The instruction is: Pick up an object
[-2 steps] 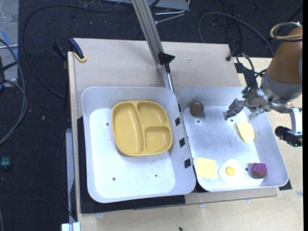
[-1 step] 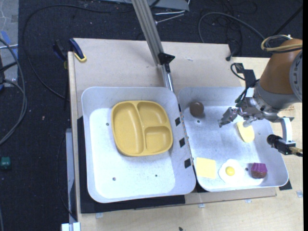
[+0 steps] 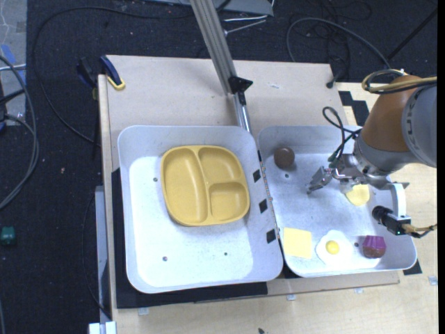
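Two shallow white bins side by side on the counter (image 3: 174, 89), with the claw (image 3: 320, 181) low over the right bin (image 3: 306, 136), reaching in on the grey arm (image 3: 417, 127) from the right. Pointed leftward over a bare patch of the bin floor. Open or closed: cannot tell at this angle and size, and cannot tell whether touching the floor or just above it.

Five loose things around the claw, all inside that same bin. Up and to the left of the claw, near but apart from it, a small brown ball (image 3: 284, 158). Just to the right of the claw and a little lower, a pale yellow lump (image 3: 359, 195), partly tucked under the wrist. Below the claw and slightly left, a flat yellow square (image 3: 299, 243), lying near the bin's front-left corner. Almost straight below the claw, just beside that square, a toy fried egg (image 3: 333, 247) with white rim and yellow yolk. Further right along the front wall, lower right of the claw, a purple piece (image 3: 373, 246), close to the egg; shape too small to make out.

Well off to the claw's left, across the shared bin walls, the left bin (image 3: 139, 256) with a yellow divided plate (image 3: 206, 185) lying flat, three compartments facing up.
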Motion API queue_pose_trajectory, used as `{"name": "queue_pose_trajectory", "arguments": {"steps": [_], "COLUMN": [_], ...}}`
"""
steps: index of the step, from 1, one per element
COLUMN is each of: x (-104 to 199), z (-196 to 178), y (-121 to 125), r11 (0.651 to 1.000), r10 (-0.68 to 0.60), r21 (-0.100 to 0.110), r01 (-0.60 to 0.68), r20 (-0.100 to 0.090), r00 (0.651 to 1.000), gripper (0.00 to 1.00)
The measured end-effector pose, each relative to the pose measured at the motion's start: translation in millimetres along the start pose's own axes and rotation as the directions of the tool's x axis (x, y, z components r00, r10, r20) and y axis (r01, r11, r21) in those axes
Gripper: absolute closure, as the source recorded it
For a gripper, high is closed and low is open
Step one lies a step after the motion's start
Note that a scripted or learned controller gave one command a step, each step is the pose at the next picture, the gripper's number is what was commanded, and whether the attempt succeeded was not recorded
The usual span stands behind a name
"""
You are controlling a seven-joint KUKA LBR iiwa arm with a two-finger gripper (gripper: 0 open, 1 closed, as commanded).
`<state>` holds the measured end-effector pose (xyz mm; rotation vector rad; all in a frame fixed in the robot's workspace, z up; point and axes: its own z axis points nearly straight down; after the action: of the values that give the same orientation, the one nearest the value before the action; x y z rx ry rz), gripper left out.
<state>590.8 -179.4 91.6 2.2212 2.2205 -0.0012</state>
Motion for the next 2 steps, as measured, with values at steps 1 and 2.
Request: {"name": "queue_pose_trajectory", "arguments": {"steps": [1, 2], "x": [0, -6], "z": [-13, -75], "y": [1, 2], "r11": [1.0, 1.0], "r10": [0.0, 0.001], "r21": [-0.003, -0.006], "r01": [0.0, -0.001], "r20": [0.0, 0.001], "r00": [1.0, 1.0], "gripper": [1.0, 1.0]}}
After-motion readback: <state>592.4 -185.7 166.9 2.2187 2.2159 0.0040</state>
